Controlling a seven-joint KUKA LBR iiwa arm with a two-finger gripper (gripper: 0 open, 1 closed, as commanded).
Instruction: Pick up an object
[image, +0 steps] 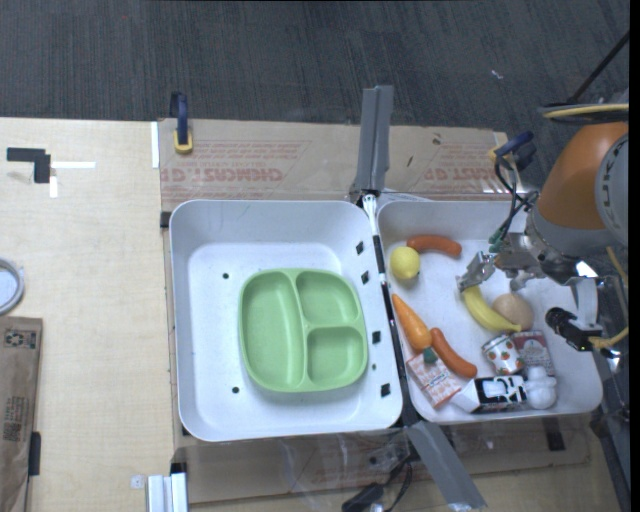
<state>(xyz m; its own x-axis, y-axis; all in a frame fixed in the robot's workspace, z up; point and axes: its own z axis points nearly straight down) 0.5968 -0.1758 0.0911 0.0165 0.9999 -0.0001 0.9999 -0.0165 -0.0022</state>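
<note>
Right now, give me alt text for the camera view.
The gripper hovers over the right bin, just above a banana among toy food. The left bin holds a green divided plate.

The scene is viewed from a single camera fixed above the bench (80, 300), looking down at a slant. Both white bins are taken in whole: the left bin (200, 330) lies near the middle of the frame and the right bin (440, 215) beside it toward the right. Dark floor (250, 50) is seen along the far edge. The arm (585, 180) is seen entering from the right. The distance is moderate.
</note>
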